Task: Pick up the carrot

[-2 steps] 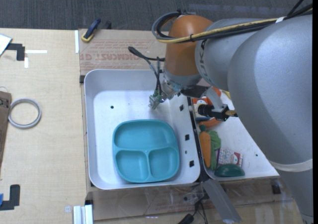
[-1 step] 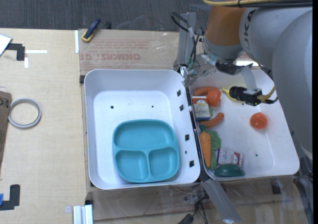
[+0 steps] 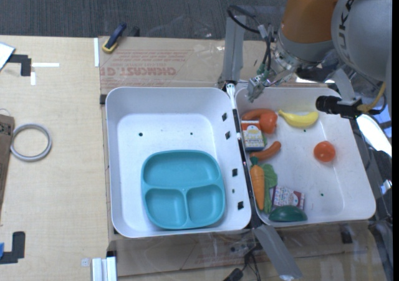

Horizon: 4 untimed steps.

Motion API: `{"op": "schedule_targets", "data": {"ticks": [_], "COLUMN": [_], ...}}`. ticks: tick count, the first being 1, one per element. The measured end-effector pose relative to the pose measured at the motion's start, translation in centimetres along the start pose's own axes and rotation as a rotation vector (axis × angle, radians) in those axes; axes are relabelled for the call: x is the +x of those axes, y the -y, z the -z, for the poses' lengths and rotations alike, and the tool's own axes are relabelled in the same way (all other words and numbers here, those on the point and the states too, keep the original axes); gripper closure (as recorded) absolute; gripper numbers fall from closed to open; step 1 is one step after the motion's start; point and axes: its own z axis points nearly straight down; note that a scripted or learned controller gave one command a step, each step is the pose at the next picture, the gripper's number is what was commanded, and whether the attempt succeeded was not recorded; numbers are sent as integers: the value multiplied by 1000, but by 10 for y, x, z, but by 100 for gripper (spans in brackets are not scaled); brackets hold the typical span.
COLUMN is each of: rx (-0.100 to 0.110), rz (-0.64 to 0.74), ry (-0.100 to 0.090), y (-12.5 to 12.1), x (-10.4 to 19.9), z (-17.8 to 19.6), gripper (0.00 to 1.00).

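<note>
The carrot (image 3: 257,186) is orange with a green leafy top. It lies lengthwise against the left wall of the right bin (image 3: 349,211), near the front. My gripper (image 3: 257,85) hangs over the bin's far left corner, well behind the carrot and apart from it. Nothing shows in the gripper. The arm's grey and orange wrist fills the upper right.
The right bin also holds a banana (image 3: 298,118), a red pepper (image 3: 266,119), a small box (image 3: 252,136), a sausage (image 3: 268,149), an orange ball (image 3: 324,151), a packet (image 3: 287,198) and a green item (image 3: 287,214). In the left bin (image 3: 124,118) lies a teal divided plate (image 3: 184,189). A tape roll (image 3: 28,141) sits on the bench.
</note>
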Motion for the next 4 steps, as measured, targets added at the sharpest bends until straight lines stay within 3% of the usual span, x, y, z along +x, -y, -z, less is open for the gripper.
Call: {"op": "schedule_targets", "data": {"ticks": [1, 2, 3, 4], "rx": [-2, 0, -1, -2], "rz": [343, 571, 566, 360], "ry": [1, -2, -2, 1], "y": [-33, -47, -79, -7], "x": [9, 52, 107, -13], "z": [61, -59, -152, -57], "gripper": [100, 100, 100, 100]}}
